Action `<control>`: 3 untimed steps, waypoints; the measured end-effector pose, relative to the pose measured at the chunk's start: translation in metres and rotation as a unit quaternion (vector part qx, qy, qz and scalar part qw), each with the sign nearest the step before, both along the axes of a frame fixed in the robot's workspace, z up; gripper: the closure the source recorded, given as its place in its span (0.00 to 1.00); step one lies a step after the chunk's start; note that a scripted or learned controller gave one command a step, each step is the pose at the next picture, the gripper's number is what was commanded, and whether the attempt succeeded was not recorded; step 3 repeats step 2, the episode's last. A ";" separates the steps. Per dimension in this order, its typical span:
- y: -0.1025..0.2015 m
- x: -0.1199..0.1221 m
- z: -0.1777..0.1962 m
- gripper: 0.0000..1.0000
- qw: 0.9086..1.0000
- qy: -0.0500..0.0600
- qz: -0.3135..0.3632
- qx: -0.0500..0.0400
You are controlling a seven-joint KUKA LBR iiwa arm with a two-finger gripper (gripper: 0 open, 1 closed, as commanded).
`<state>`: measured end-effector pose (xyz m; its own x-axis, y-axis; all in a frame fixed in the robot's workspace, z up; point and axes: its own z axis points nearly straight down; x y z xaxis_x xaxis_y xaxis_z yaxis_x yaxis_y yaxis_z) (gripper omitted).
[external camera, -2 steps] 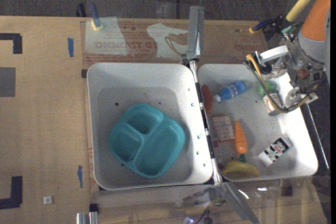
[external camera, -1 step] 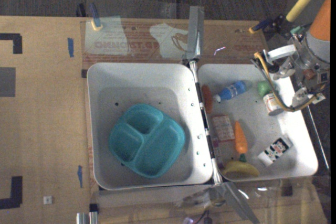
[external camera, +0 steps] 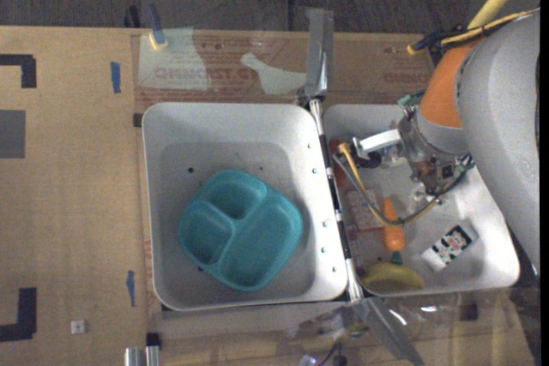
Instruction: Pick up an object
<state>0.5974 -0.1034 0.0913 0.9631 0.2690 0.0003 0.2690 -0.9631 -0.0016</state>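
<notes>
My gripper (external camera: 426,176) hangs low over the middle of the right bin (external camera: 497,270), beneath the orange wrist band. Just to its lower left lies a small orange carrot-shaped piece (external camera: 392,229), apart from the gripper. A yellow rounded object (external camera: 392,277) rests against the bin's front wall. A small black-and-white packet (external camera: 450,246) lies at the front right. A flat pinkish item (external camera: 364,217) sits along the bin's left wall. Nothing shows as held.
The left bin (external camera: 171,133) holds a teal divided plate (external camera: 241,229) toward its front. A metal divider (external camera: 318,56) stands behind the seam between the bins. Cardboard sheeting (external camera: 69,184) covers the bench to the left.
</notes>
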 end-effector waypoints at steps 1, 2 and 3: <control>0.000 0.000 0.009 1.00 1.000 0.001 -0.001 0.001; -0.098 -0.001 0.072 1.00 1.000 0.000 -0.023 0.000; -0.098 -0.001 0.072 1.00 1.000 0.000 -0.023 0.000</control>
